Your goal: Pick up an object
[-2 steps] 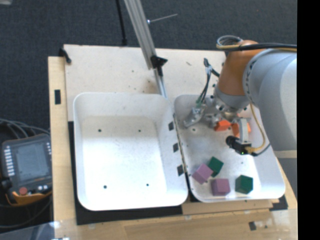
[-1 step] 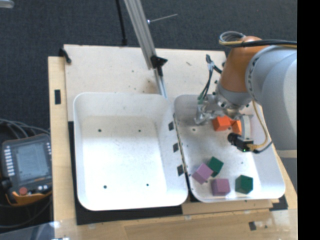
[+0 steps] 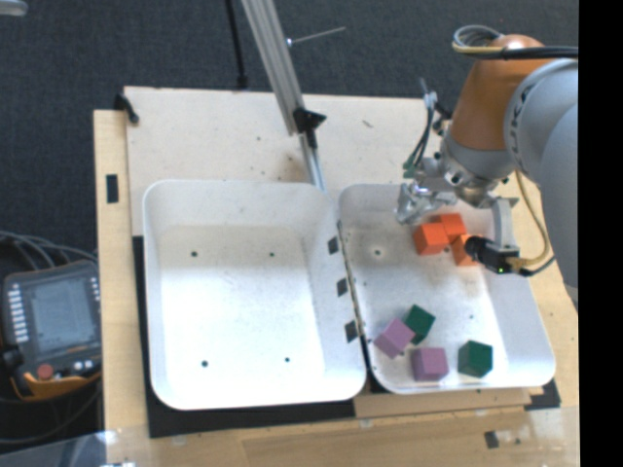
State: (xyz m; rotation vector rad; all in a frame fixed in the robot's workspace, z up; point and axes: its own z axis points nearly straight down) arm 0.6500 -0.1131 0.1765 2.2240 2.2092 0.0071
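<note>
Starting at the left of the bench, I note a teach pendant (image 3: 51, 324) resting off the table edge, its screen too dim for any text to be read. Next comes the left bin (image 3: 156, 251), bare white with a few dark specks, which I judge to be the receiving side. A slanted aluminium post (image 3: 277, 66) rises behind the seam between the bins — it looks like a fixed mount, not part of my work. The right bin (image 3: 516, 358) holds the stock: a purple cube (image 3: 394, 339) touching a green cube (image 3: 421, 321), a second purple cube (image 3: 428, 363) just beside a second green cube (image 3: 475, 357), all grouped near the front wall. Further back sit the orange blocks (image 3: 443, 233), and my gripper (image 3: 417, 202) hangs directly at their upper left edge, wrist tilted down over them. My judgement is that I am positioned for a grasp on those blocks, they being the nearest target. Whether my fingers are parted or clenched I cannot tell — the wrist hardware hides them. No brand, label or legible writing appears on any item.
</note>
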